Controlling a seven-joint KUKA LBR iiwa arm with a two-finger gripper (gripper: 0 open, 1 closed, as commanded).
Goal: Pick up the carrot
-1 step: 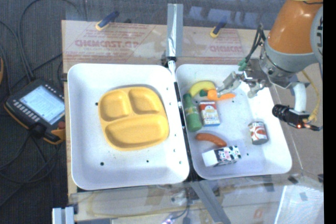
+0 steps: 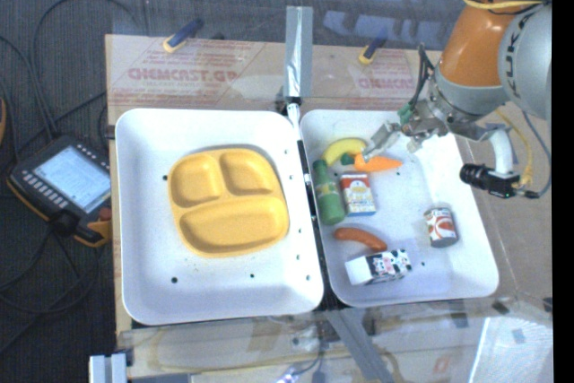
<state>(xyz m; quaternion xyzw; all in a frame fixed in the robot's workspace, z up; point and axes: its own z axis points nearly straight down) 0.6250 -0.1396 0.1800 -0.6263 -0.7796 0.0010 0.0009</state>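
The carrot (image 2: 381, 163), orange with a green tip at its left end, lies in the right bin (image 2: 466, 274) near its far side, next to a yellow banana (image 2: 343, 148). My gripper (image 2: 399, 141) hangs just above and behind the carrot, reaching in from the right under the orange wrist band. Its two fingers stand apart, so it is open, and nothing sits between them. The carrot rests on the bin floor just in front of the fingertips.
The right bin also holds a green bottle (image 2: 327, 191), a red and white box (image 2: 358, 193), a sausage (image 2: 360, 238), a small can (image 2: 440, 226) and a milk carton (image 2: 381, 265). A yellow divided tray (image 2: 230, 200) lies in the left bin (image 2: 143, 282).
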